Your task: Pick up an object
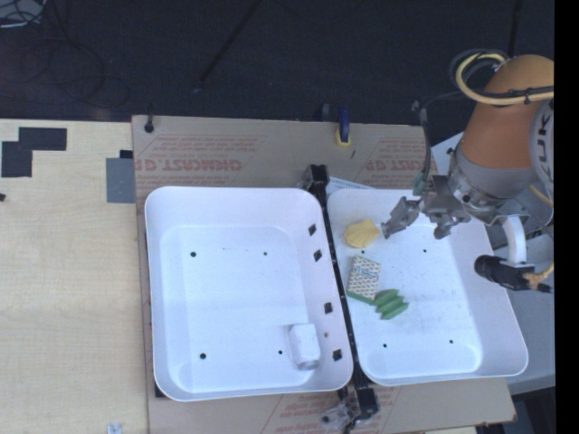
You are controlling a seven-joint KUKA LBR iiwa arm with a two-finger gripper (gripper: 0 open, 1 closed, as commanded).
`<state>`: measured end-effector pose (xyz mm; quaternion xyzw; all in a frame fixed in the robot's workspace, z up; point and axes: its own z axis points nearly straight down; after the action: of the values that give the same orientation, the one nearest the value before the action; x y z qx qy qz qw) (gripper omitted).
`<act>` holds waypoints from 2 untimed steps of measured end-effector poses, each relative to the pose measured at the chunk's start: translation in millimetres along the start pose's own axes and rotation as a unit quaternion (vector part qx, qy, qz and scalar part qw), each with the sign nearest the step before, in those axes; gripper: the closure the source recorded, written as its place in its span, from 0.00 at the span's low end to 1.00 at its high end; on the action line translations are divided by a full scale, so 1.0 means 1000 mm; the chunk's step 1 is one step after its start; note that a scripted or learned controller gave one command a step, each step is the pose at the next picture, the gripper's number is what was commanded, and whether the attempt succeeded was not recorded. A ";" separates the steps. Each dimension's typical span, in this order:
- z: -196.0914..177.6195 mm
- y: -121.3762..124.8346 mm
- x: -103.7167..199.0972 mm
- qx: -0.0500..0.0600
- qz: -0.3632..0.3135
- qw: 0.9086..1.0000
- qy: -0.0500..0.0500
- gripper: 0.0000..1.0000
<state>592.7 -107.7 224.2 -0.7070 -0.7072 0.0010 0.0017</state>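
Pincer (418,220) spread open, nothing between its fingers, hovering over the right bin (470,351) near its far edge. Yellow object (361,234) lies just left of it, close to the divider; patterned block (364,277) touches green object (390,304) nearer mid-bin. Left bin (181,333) holds white block (304,344) near its front right corner.

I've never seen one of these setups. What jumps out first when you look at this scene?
The big orange and grey arm at the right, reaching over the right bin with its gripper above the bin's far part. Beside it lie a yellow lump, a patterned block and a green piece. The left bin holds a white block near its front right corner.
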 end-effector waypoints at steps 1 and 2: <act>0.055 -0.106 0.006 0.006 0.002 1.000 0.001 0.00; -0.025 -0.058 -0.055 -0.006 0.002 1.000 -0.003 0.00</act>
<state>535.0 -162.5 249.8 -0.7082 -0.7060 -0.0009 -0.0048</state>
